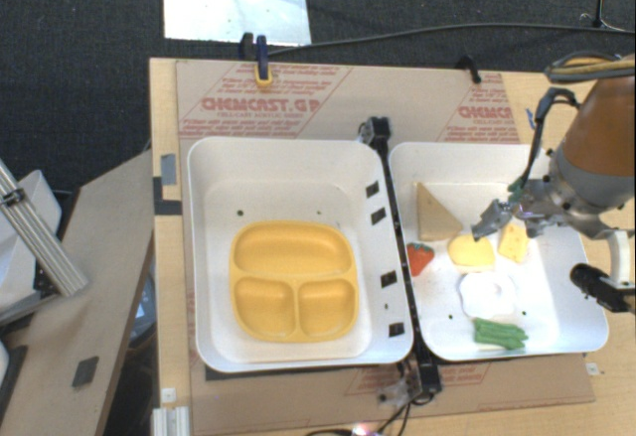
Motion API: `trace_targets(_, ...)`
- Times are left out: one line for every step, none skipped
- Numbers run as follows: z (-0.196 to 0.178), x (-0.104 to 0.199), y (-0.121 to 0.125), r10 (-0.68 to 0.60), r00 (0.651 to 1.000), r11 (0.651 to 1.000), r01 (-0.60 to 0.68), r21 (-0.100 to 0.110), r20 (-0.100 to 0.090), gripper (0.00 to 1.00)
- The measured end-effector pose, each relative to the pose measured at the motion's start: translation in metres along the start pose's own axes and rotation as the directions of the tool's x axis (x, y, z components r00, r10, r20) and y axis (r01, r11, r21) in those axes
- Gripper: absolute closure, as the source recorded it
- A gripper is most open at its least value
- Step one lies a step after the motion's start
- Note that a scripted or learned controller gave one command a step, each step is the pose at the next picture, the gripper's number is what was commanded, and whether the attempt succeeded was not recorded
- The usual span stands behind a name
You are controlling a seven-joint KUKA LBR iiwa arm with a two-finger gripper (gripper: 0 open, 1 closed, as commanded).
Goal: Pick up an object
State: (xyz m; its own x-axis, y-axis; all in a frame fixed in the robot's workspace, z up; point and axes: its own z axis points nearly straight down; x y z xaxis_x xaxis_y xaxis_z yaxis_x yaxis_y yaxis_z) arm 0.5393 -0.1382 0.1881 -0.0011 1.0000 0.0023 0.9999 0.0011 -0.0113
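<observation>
The right bin (568, 317) holds several small things. A tan wedge (435, 214) lies at its back left and a red strawberry (419, 257) sits against its left wall. In the middle lie a round yellow piece (471, 251) and a yellow wedge (514, 243). A white disc (487, 293) and a green piece (499, 333) lie nearer the front. My gripper (509, 218) hangs low over the bin's middle, just above and between the two yellow pieces. I see nothing held in it.
The left bin (288, 154) holds a yellow divided tray (294, 280). A black divider with clips (390, 225) runs between the bins. The arm's orange band (601, 131) stands over the right bin's back right corner.
</observation>
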Motion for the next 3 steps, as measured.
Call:
trace_targets(-0.007,0.000,0.003,-0.003,1.000,1.000,0.003,-0.013,0.002,0.00)
trace_targets(0.038,-0.005,0.008,-0.001,1.000,1.000,0.001,-0.009,0.002,0.00)
trace_targets(0.081,-0.006,0.005,0.000,1.000,1.000,0.000,-0.009,0.001,0.00)
